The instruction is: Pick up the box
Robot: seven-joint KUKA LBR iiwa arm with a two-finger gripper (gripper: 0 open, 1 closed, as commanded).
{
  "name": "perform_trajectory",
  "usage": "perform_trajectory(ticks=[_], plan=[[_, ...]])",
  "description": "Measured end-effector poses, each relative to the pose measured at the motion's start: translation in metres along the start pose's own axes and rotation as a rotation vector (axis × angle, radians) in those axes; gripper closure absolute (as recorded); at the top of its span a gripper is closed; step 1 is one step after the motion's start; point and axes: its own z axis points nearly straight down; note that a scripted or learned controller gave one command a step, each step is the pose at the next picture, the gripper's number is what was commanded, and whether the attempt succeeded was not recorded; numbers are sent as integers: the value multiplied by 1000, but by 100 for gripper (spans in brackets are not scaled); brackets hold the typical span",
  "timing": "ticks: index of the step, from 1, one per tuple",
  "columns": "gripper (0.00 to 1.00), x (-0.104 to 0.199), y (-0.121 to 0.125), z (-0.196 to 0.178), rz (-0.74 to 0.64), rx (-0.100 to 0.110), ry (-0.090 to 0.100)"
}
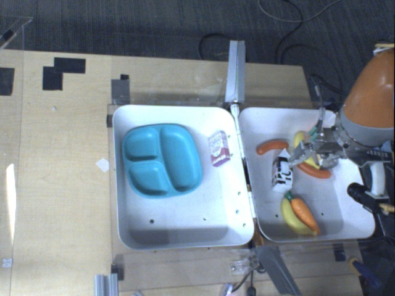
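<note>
The box (pixel 219 148) lies in the left bin (pixel 185 236), toward that bin's upper right, just beside the blue plate (pixel 162 159) but apart from it, and near the wall shared with the right bin (pixel 345 230). It is a small carton with a pink-and-white printed face, lying at a slight tilt with its long side running roughly up and down the frame.

The gripper (pixel 308 153) is at centre right of the frame, low over the right bin among the toy food: a sausage (pixel 272 146), a black-and-white carton (pixel 282 172), a banana (pixel 292 216) and a carrot (pixel 304 214). Whether it is apart or together cannot be told; nothing is seen between its tips. It is well apart from the box.

Assessment: the task is not yet begun on the box. It appears light and fairly stiff, probably thin card that could dent under hard squeeze, with a printed skin that may be slick. Best hold is across the two long sides at mid-length, where the span is narrowest and there is room on both flanks.
</note>
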Motion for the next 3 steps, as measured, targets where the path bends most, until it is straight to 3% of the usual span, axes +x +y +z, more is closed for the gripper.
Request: perform_trajectory(ticks=[1,2,3], plan=[[0,51,128,3,48,-1,0],[0,46,132,19,51,-3,-1],[0,16,133,118,93,-5,-1]])
